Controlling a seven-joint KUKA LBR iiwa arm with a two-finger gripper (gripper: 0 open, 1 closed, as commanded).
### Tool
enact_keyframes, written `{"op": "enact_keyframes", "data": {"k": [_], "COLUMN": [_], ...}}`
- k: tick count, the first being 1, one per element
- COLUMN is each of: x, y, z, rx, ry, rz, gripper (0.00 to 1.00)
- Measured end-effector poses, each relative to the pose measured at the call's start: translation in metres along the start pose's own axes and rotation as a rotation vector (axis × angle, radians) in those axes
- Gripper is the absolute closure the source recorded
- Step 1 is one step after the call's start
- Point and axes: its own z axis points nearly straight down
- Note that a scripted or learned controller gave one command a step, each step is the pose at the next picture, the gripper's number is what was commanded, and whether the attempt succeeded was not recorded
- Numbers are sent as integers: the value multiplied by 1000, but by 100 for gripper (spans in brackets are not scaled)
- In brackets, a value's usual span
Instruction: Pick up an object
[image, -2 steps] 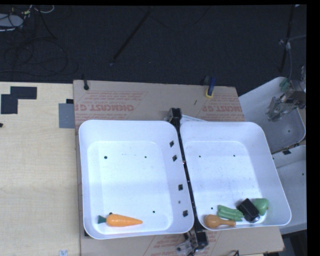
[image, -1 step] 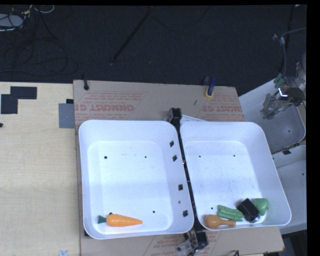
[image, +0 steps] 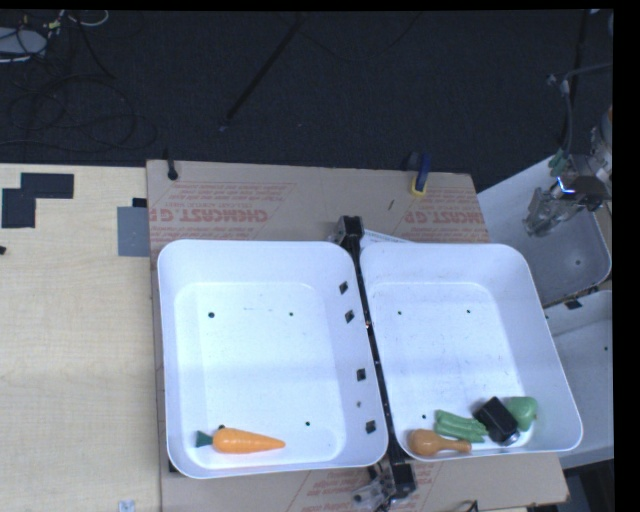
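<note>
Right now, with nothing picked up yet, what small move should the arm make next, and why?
Probably swing in from the right and lower the pincer, parked outside the bins, toward the carrot in the left bin. It lies alone near the front wall, while the right bin's black block and green pieces are bunched together and touching.

Both bins, left bin (image: 180, 300) and right bin (image: 540, 330), look like smooth white plastic, slightly glossy. Cardboard sheet (image: 300, 205) beneath is matt brown; table (image: 70, 330) shows pale wood grain. Carrot (image: 247, 441) looks like smooth plastic.
</note>
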Motion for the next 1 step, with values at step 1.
{"op": "enact_keyframes", "data": {"k": [1], "x": [49], "y": [-11], "z": [-53], "rx": [-3], "ry": [3], "rz": [-5], "gripper": [100]}}
